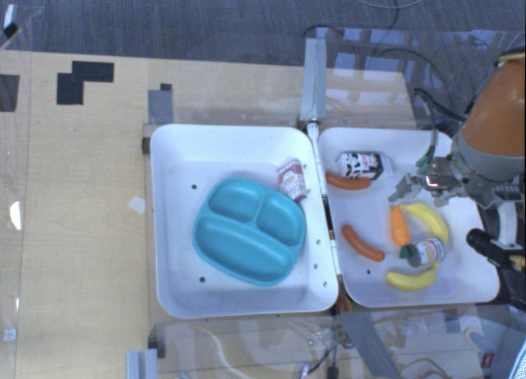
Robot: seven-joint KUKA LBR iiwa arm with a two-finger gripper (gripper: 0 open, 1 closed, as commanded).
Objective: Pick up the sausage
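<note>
Camera view: approach step, sausage (pixel 362 242) not yet grasped.
It lies free near the right bin's (pixel 460 295) left wall; gripper (pixel 417 185), spread and empty, hangs above the carrot (pixel 399 225); next move: shift toward it and descend.

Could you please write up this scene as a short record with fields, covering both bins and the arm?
left bin: shallow white bin holding a teal divided plastic tray and a small red-and-white packet by its right wall
right bin: shallow white bin with two reddish-orange sausages, one near the divider and one at the top below a black-and-white cow-print can
other items, right bin: orange carrot, two yellow bananas, small bottle
pincer: above the right bin, holding nothing visible
</note>
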